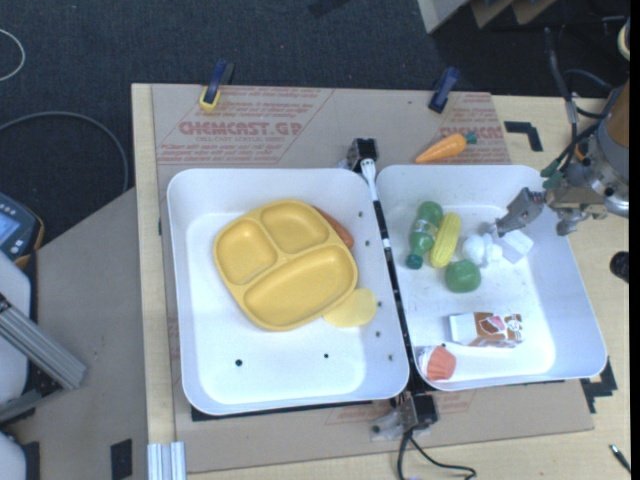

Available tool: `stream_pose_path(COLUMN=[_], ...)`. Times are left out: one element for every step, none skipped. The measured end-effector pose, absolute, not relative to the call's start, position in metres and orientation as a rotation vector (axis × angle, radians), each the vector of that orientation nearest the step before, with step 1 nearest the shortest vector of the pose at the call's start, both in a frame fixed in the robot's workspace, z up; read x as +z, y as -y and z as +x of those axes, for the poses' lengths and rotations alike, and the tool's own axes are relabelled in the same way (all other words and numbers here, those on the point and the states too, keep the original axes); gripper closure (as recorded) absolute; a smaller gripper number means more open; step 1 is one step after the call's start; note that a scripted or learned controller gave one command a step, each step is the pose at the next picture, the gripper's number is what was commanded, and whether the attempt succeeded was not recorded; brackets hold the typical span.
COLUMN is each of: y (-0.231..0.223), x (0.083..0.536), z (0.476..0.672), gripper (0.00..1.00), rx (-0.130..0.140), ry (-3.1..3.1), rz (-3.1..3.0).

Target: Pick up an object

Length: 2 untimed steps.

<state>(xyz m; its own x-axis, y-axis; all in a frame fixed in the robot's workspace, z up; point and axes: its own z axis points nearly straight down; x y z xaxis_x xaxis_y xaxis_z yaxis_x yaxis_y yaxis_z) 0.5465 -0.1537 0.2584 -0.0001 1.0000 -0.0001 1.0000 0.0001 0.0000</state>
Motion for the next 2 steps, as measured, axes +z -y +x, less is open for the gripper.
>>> stream_pose_path(y=[0.129,0.094], x=[0.111,0.083], z=[0.488,0.478], gripper=[0.00,0.00], rx=[-0.011,-0.001], ry=[-2.232,-2.226], rz=[2.233,2.222])
